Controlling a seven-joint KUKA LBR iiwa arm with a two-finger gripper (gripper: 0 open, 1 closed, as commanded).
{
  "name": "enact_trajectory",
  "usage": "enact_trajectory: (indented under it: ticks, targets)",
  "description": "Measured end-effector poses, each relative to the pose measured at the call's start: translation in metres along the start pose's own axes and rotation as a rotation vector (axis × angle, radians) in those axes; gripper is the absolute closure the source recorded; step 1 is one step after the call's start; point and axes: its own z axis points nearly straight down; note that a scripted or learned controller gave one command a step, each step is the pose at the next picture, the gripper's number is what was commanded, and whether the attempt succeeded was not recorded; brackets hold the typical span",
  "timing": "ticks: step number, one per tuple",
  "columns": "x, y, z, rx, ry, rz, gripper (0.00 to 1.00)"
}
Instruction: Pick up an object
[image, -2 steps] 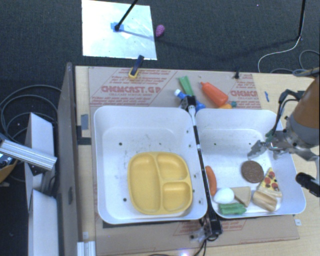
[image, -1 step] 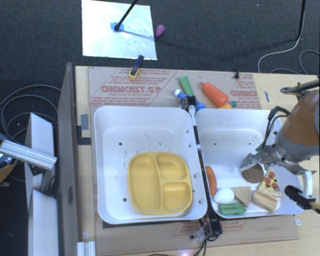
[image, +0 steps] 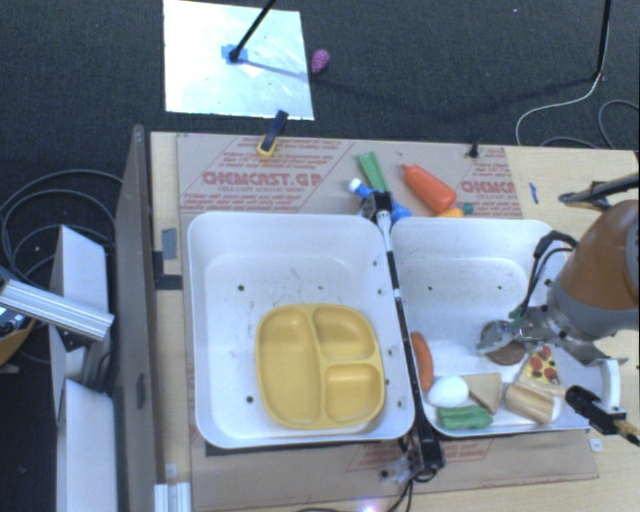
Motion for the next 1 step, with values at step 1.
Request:
enact_trajectory:
  ticks: [1]
  targets:
    - [0.0003,0.0017,-0.0120,-0.004,0.000,-0.002,1.00]
